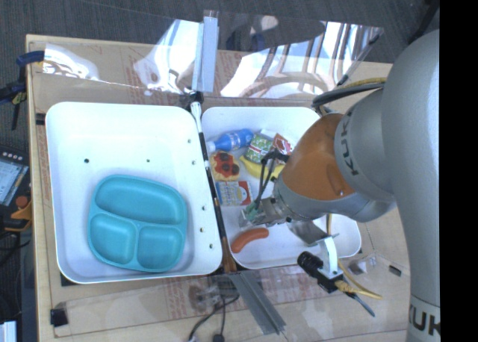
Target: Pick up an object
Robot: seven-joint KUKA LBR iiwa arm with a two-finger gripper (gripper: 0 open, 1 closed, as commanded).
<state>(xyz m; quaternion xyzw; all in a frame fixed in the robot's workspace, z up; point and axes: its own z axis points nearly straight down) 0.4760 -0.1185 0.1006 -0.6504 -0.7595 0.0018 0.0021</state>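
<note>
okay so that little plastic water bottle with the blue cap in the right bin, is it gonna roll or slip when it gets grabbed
Probably yes. The small clear plastic bottle with the blue cap lies on its side, so its round body may roll when nudged. Smooth plastic could slip. It looks light, and the packets crowded beside it may limit rolling.

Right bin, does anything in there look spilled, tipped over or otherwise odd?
Nothing stands out. The bottle lies on its side among small packets, and a sausage lies alone near the right bin's front wall. No spill shows.

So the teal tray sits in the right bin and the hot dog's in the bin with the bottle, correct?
Not quite. The camera view shows the teal tray in the left bin, not the right. The hot dog does lie in the bin with the bottle.
</note>
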